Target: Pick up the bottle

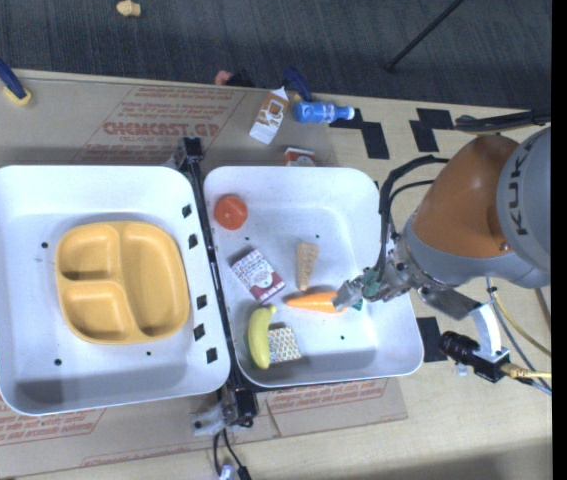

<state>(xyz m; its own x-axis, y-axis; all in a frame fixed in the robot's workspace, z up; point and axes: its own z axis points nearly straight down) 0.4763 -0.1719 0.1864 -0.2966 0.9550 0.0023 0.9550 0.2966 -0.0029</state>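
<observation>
The jaws I cannot read from here: the gripper (355, 295) sits low in the right bin (363, 353), right at the tip of the carrot (310, 303), and I cannot tell if it holds anything. Close by lie a banana (259, 338) and a small carton (258, 274). The bottle (321, 113) rests on the bench outside the bin, off toward twelve o'clock, well apart, so the pick looks unstarted.
</observation>
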